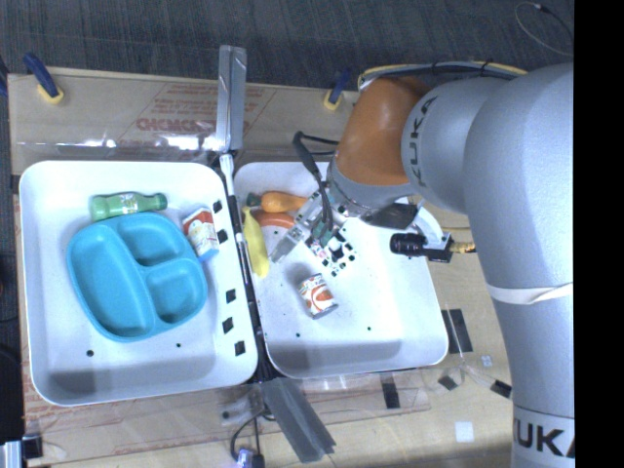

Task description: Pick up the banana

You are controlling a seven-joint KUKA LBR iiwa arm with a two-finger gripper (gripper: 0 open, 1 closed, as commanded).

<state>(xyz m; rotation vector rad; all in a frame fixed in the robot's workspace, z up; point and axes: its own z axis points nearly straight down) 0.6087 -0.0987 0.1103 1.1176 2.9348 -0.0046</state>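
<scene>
Now the yellow curved banana (pixel 255 244) lies at the left wall of the right white bin (pixel 409 344); the grey two-finger gripper (pixel 292 238) hovers just beside it, jaws open, holding nothing.

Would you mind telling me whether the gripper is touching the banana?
Cannot tell. In the camera view the gripper sits right beside the banana, with no plain gap or contact.

The left white bin (pixel 39 291) holds a big blue plastic tray with three parts (pixel 136 276). A green plastic bottle (pixel 127 204) lies just above it. A small red and white can (pixel 201 232) sits beside the tray. Another small can (pixel 318 295) lies in the right white bin (pixel 409 330).
</scene>
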